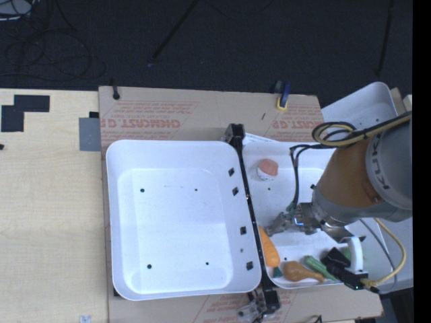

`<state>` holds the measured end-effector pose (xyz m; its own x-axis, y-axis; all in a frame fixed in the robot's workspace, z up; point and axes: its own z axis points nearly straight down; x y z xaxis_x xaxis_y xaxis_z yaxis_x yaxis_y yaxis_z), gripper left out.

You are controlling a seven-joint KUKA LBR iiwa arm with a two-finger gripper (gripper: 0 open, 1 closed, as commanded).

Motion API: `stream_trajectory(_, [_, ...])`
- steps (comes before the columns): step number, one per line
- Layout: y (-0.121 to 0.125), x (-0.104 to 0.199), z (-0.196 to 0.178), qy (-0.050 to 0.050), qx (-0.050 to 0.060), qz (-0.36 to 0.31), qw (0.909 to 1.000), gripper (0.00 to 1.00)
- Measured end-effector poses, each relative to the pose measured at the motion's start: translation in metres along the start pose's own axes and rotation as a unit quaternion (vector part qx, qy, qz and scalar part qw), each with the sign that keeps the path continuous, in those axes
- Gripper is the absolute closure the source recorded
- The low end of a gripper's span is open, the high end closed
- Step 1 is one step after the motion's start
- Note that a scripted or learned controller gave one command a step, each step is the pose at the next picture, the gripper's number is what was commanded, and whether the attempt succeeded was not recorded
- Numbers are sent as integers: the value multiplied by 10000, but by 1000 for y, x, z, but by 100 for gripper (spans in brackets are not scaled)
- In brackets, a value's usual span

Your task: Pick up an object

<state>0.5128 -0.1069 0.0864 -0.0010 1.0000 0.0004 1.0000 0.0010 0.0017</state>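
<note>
My gripper [277,225] reaches into the right bin [283,192] from the right, low over its middle, just above and right of an orange carrot-shaped piece [269,249] by the bin's left wall. A tan pear-shaped object [298,271] and a green item [316,265] lie at the bin's near edge, below the wrist. A pink and white round object [267,169] sits at the far left of the same bin, well clear of the gripper. Nothing is visibly held.
The left bin [175,217] lies beside it, parted by a black divider rail [246,207]. The bulky arm [357,180] covers the right bin's right half. A blue and yellow clamp [283,95] stands on the cardboard's far edge.
</note>
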Motion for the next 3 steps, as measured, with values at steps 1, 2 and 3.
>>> stream_trajectory(1, [63, 22, -1, 4, 4, -12, 10000, 0])
stream_trajectory(2, [83, 30, -195, -13, -61, -6, 10000, 0])
stream_trajectory(3, [58, 25, -13, 0, 20, 7, 10000, 0])
